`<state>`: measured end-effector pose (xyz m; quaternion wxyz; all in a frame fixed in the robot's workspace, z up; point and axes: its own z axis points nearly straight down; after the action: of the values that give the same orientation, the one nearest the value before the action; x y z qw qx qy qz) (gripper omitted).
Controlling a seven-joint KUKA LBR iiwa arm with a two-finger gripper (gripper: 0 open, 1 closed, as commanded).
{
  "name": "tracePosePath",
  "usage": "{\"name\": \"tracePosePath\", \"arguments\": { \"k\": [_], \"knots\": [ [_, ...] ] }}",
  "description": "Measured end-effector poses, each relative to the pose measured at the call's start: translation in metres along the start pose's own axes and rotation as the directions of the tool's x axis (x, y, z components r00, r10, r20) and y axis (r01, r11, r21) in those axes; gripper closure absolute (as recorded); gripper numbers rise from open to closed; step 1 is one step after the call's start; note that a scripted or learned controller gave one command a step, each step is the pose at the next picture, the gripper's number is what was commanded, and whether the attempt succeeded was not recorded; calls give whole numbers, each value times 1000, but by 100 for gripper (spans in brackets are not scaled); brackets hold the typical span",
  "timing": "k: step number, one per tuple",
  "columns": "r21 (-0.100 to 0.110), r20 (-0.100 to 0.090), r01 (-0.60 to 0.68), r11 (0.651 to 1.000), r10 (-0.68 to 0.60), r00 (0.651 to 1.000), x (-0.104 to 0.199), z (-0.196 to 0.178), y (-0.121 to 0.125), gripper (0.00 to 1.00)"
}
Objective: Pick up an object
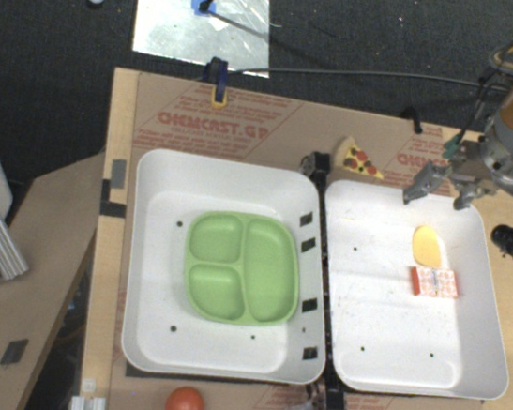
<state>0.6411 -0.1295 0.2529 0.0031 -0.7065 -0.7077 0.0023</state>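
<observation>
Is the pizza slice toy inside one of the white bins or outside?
Outside. The pizza slice toy lies on the brown board beyond the right bin's far rim, near the gap between both bins.

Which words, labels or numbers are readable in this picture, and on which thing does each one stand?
"CHEMCAST GP" in red, repeated over the brown board under the white bins.
The other repeats of that red print are cut off or blurred.
The small red and white packet has print too small to read.

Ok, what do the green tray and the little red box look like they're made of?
Green tray: likely moulded plastic, matte, with smooth rounded compartments of even colour. Red box: probably printed card, flat-faced with sharp edges; too small to be sure.
</observation>
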Motion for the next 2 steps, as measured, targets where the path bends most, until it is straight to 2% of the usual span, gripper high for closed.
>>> {"name": "tracePosePath", "arguments": {
  "k": [1,2],
  "knots": [
    [-10,1,2,1000,-2,1000,0,-6,2,0],
    [-6,1,-1,1000,1,1000,0,42,-7,0]
  ]
}}
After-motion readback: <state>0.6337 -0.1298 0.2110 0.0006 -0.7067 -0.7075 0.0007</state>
